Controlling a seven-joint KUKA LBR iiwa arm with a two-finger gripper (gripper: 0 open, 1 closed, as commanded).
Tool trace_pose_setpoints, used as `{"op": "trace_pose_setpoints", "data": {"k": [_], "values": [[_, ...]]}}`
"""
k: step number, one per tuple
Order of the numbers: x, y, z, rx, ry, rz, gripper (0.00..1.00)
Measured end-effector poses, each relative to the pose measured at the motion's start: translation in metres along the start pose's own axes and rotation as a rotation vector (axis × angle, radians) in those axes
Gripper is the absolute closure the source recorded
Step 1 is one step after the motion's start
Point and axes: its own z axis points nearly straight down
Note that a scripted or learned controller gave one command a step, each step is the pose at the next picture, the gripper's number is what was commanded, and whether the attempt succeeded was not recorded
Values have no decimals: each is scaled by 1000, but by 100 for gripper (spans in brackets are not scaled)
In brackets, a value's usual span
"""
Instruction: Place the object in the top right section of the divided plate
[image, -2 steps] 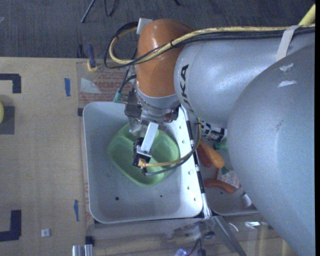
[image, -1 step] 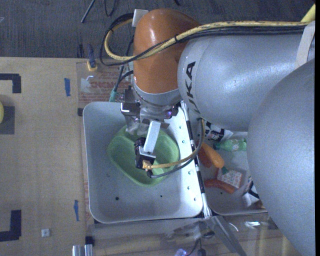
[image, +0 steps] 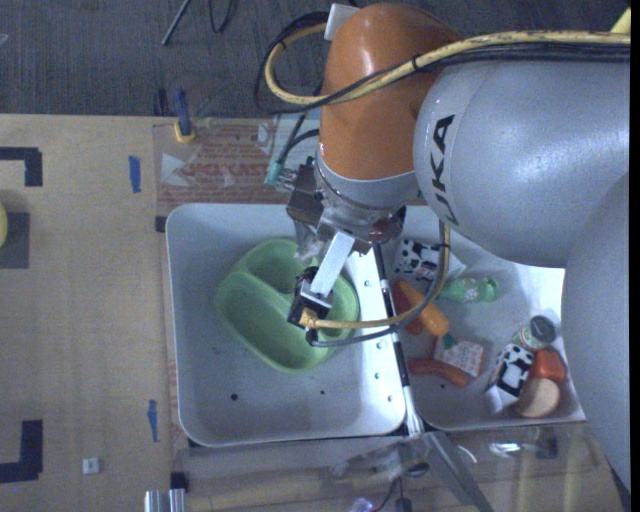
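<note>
A green divided plate lies in the left bin, towards its upper right. My gripper hangs straight over the plate's right side, near the ridge between its sections. The wrist and orange band cover it from above, so anything held there is hidden. The part of the plate under the wrist is hidden too.
The right bin holds several toys: a cow-patterned block, a green bottle, an orange carrot, a red sausage, a small can and a peach-coloured piece. A wooden bench top lies to the left.
</note>
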Motion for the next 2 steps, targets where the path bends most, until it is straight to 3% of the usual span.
{"op": "trace_pose_setpoints", "data": {"k": [1, 2], "values": [[31, -36, -17, 0, 1, 198, 100], [-15, -66, -79, 1, -1, 259, 100]]}}
